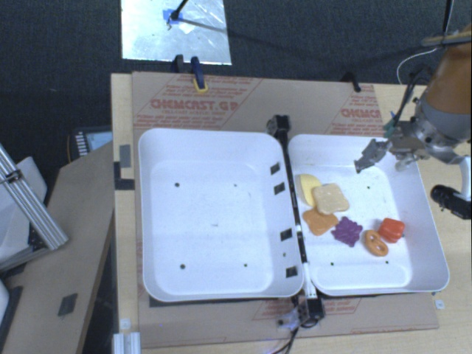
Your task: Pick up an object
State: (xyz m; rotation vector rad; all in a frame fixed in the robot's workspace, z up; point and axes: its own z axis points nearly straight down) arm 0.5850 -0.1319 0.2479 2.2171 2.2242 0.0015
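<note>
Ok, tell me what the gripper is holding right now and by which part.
Nothing is seen held: the gripper hovers over the right bin, apart from the food pieces.

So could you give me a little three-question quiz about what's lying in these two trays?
1. True or false: the purple piece lies in the right bin.
2. Which lies nearest the divider? A) red piece B) yellow piece C) pretzel
3. Fill in: the gripper is above the ___ bin.

Key: 1 true; 2 B; 3 right.
</note>
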